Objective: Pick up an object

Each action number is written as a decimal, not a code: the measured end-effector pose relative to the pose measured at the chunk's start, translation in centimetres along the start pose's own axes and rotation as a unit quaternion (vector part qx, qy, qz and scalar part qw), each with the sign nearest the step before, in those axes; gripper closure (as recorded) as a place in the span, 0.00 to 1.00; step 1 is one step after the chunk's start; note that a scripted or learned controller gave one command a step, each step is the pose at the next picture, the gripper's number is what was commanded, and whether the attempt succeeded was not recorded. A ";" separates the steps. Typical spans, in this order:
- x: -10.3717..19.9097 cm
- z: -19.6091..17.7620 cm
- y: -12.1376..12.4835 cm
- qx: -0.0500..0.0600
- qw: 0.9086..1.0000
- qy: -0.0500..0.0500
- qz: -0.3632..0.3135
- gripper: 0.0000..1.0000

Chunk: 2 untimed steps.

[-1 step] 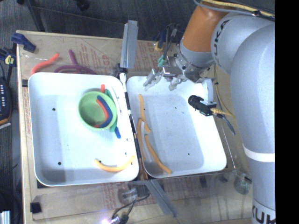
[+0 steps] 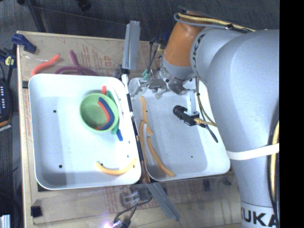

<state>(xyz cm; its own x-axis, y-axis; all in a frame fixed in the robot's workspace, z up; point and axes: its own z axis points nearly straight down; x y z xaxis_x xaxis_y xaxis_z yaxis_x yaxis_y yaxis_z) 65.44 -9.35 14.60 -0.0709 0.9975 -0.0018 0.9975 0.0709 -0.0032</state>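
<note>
My gripper (image 2: 148, 87) hangs over the far left corner of the right bin (image 2: 209, 158), below the orange wrist band. Just beneath it, several long orange strips (image 2: 151, 141) lie along the right bin's left wall. The left bin (image 2: 52, 141) holds a green bowl (image 2: 97, 113) with a red and a blue curved piece inside it. A yellow curved piece (image 2: 115, 168) lies near that bin's front edge. I see nothing held at the gripper.
The grey arm covers the right side of the right bin, and a black cable plug (image 2: 184, 115) hangs off it over the bin floor. Pink and orange tubes (image 2: 71, 69) lie on the bench behind the left bin. A metal divider (image 2: 131, 44) stands between the bins.
</note>
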 end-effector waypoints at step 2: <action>-1.3 4.2 -1.6 -0.001 1.000 -0.004 -0.011 1.00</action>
<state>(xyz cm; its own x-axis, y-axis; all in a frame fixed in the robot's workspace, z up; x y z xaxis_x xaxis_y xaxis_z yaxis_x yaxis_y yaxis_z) 63.91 -10.72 10.38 -0.0939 0.9955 -0.0091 0.9956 0.0939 -0.0008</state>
